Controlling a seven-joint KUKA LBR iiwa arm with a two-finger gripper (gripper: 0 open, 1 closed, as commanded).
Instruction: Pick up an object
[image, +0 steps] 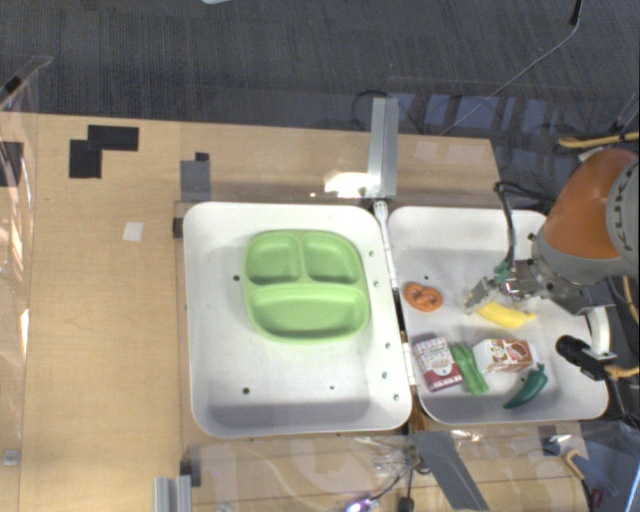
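My gripper (488, 292) hangs over the right bin (450, 235), reaching in from the right under the arm's orange band (592, 205). Just below and right of it lies a yellow banana-like piece (504, 317), very close to the gripper's tip; whether they touch I cannot tell. An orange pretzel-shaped toy (422, 296) lies to the gripper's left, apart from it. Along the bin's front stand a maroon-and-white packet (434, 362), a green stick (468, 368), a white-and-red carton (506, 355) and a dark green pepper (528, 388).
The left bin (215, 390) holds a light green divided plate (304, 283) near its middle. A metal divider post (383, 150) rises between the bins at the back. Black cables (505, 215) trail by the arm on the right.
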